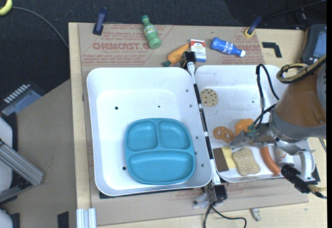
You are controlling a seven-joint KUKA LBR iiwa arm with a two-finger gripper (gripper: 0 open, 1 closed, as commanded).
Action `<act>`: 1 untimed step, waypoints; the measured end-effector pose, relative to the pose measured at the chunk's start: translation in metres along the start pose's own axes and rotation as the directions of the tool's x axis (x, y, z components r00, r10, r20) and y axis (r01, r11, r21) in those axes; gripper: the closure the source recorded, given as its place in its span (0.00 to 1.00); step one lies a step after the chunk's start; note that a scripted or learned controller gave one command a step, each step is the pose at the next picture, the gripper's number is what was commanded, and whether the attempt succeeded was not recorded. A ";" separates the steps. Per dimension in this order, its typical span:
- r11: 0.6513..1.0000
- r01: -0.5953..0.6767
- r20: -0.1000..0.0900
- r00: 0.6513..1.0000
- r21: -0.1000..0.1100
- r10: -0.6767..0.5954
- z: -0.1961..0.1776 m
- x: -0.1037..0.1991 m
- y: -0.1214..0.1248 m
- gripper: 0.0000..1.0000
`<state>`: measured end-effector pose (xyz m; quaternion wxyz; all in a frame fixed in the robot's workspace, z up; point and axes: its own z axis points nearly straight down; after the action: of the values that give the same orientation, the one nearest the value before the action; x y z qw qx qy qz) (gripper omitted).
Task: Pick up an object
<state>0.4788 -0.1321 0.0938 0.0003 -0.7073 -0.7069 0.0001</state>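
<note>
The right bin (pixel 236 82) holds a round brown cookie (pixel 209 97), a pretzel (pixel 223 133), an orange piece (pixel 242 126), a slice of bread (pixel 246 161), a sausage (pixel 270 160) and a brown-and-yellow block (pixel 222 158). My gripper (pixel 250 137) hangs low over the bin's front half. It sits just right of the pretzel, against the orange piece and above the bread. The arm's grey wrist (pixel 298 118) hides the bin's right side. Nothing shows as held.
A blue divided plate (pixel 160 150) lies in the left bin (pixel 119 92). Behind the bins on the bench lie a green bottle (pixel 151 32), a blue bottle (pixel 227 47), a small carton (pixel 197 50), an orange toy (pixel 178 53) and two blue clips (pixel 99 21).
</note>
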 end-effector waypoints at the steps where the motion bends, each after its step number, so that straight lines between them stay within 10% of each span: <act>1: 1.000 0.002 0.000 1.000 -0.001 -0.002 0.009 0.012 0.068 0.00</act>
<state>0.5471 -0.1203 0.0845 -0.0002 -0.7065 -0.7077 -0.0003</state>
